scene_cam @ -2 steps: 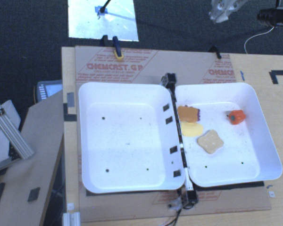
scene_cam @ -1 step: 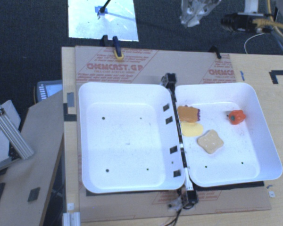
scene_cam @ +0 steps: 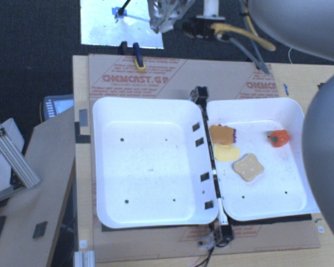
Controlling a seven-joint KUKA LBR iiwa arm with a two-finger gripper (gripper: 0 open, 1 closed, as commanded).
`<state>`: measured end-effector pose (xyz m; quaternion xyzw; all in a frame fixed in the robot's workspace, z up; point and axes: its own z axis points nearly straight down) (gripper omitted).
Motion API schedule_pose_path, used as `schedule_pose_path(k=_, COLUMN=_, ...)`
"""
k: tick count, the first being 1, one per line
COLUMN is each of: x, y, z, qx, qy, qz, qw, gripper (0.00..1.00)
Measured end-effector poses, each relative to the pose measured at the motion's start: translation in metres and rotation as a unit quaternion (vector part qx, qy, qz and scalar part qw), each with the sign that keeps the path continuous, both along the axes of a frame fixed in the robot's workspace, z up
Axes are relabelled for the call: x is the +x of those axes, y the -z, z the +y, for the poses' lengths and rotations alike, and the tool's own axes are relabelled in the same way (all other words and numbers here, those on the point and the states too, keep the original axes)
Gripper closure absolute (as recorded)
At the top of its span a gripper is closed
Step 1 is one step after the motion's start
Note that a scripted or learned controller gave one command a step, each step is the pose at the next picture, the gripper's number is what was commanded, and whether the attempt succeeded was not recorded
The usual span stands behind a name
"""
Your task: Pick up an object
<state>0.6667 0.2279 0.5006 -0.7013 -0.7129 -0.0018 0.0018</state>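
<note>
1. Dark carpet surrounds my tabletop (scene_cam: 156,238), where two white bins sit on a board printed "CHEMCAST GP".
2. My end effector (scene_cam: 166,13) hangs at twelve o'clock, beyond the bins; whether it is apart or together I cannot tell.
3. Nothing is picked yet, I judge.
4. Right bin (scene_cam: 289,202) holds a cracker (scene_cam: 248,167), yellow slice (scene_cam: 226,153), orange piece (scene_cam: 222,134) and tomato (scene_cam: 278,138).
5. Next: swing toward five o'clock and descend over one.

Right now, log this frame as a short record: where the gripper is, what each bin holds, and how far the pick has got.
gripper: gripper high at the view's top, beyond the bins, nothing seen between its fingers
left bin: left bin
right bin: right bin holds orange-brown piece, yellow slice, tan toast piece, red-orange piece
pick: not yet done
</note>
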Motion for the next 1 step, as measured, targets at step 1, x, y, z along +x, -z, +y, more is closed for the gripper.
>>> schedule_pose_path(k=1, x=0.0016, y=-0.0239, z=0.0068, qx=-0.0015, qy=0.005, qz=-0.002, qw=1.0, gripper=1.0)
